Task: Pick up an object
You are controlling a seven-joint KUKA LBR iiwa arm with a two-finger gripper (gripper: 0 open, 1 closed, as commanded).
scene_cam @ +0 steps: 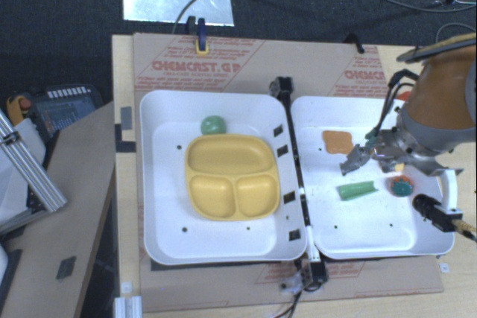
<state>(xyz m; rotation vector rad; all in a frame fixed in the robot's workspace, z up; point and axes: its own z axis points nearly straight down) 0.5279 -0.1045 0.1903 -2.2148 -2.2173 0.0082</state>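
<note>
In the right bin (373, 238) lie an orange flat piece (337, 141), a green block (356, 190) and a small teal and orange object (402, 187). My gripper (356, 160) hangs low over this bin, between the orange piece and the green block and just above the block's left end. I see nothing held in it. The grey arm with its orange band (443, 89) comes in from the right and covers part of the bin's right side.
The left bin (160, 234) holds a yellow divided plate (229, 176) with a small green round object (213, 124) behind it. A black clamp strip (292, 160) runs along the seam between the bins.
</note>
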